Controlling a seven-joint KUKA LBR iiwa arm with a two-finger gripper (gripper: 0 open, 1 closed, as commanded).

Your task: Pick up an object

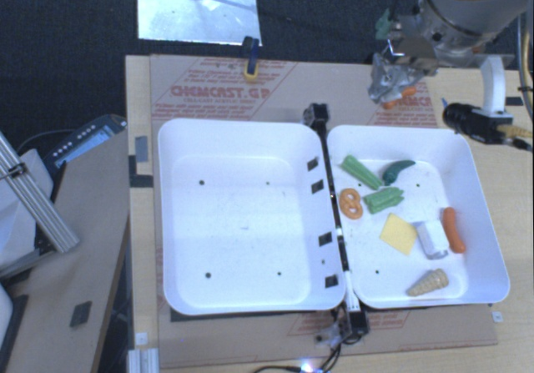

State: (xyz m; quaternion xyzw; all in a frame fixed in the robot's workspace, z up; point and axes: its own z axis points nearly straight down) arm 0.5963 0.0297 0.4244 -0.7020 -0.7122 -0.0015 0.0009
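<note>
My gripper [392, 88] hangs high over the back edge of the right bin [484, 221], beyond its far rim. A small orange patch shows at its lower tip, and I cannot make out whether that is a held thing or the red print on the board beneath. In the right bin lie a light green pod [360, 171], a dark green pepper [398, 169], an orange pretzel [351, 203], a green chunk [384, 199], a yellow wedge [399, 234], a grey-white block [431, 239], an orange sausage shape [453, 229] and a tan cone [428, 282].
The left bin [242, 213] sits beside the right one, with a black hinge strip [329, 196] between them. A black fitting [471, 119] juts in by the right bin's back corner. A yellow and blue clip [250, 58] stands on the board behind the left bin.
</note>
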